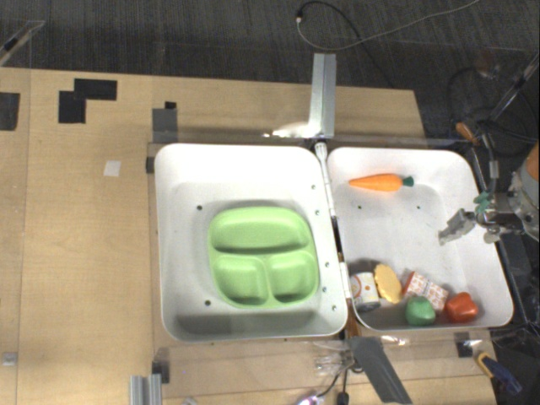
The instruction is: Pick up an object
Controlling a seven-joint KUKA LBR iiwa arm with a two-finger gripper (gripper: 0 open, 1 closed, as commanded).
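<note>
The two-finger gripper [460,224] was observed over the right shallow white bin [439,163], fingers spread and ungrasping. The orange plastic carrot [377,182] lay isolated at the far side; a centred descent was advised.

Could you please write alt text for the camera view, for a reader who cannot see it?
A robot gripper hovers at the right side of the right bin, which holds a carrot at the back and small toy foods along the front. The left bin holds a green divided tray.
</note>
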